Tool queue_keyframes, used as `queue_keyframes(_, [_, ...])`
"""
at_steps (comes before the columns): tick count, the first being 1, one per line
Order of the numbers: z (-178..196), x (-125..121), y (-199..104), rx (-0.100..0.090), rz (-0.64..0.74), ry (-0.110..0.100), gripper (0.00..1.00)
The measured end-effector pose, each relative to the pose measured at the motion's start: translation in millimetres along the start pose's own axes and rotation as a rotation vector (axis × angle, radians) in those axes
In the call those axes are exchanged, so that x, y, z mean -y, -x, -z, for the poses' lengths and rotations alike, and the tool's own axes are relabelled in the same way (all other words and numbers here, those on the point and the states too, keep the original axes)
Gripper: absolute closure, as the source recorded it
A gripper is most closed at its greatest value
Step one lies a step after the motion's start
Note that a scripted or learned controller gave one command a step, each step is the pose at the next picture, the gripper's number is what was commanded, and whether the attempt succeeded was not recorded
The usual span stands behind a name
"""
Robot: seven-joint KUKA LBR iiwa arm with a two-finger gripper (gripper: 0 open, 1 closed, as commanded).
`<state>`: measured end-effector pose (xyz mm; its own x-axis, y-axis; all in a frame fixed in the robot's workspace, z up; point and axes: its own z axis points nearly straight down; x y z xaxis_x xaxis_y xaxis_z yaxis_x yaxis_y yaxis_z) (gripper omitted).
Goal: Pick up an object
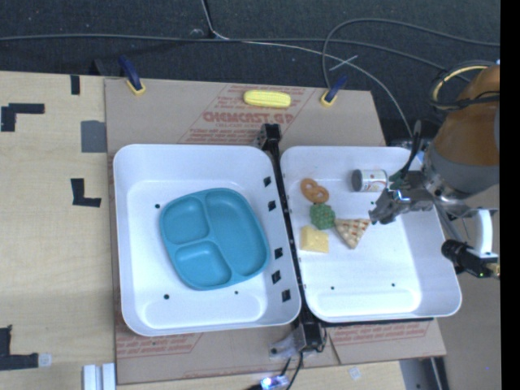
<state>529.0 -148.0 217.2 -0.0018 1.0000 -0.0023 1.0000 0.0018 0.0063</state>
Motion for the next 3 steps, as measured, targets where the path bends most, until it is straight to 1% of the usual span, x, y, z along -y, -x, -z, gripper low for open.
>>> queue_keyframes(1, [9, -1, 0, -0.002, -0.001, -0.006, 1.0])
queue_keyframes(2, [13, -22, -46, -0.004, 0.004, -0.007, 1.0])
queue_keyframes(3, [7, -45, -99, -0.004, 0.005, -0.008, 1.0])
